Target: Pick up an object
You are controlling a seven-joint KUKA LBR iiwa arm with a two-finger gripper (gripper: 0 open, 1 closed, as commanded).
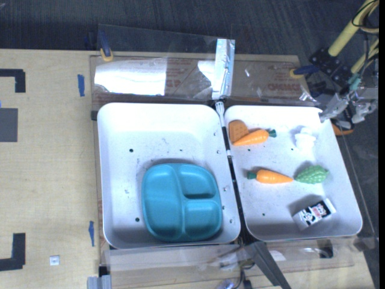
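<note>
- The bench is pale wood, with black angle marks along its left side and blue tape tabs near the bins.
- The left bin is white and shallow, with a few dark specks on its floor.
- The right bin sits just beside it, the two rims meeting down the middle.
- A teal divided plate with three compartments lies in the near half of the left bin.
- The gripper hangs above the far right corner of the right bin, amid cables and a yellow hose; I cannot tell how its fingers stand.
- One toy carrot lies mid-bin on the right, its tip touching a green leafy piece.
- A second carrot lies near the far left corner, against an orange-brown piece.
- A small black-and-white carton rests near the front right.
- A small white lump sits near the far right, closest to the gripper.
</note>
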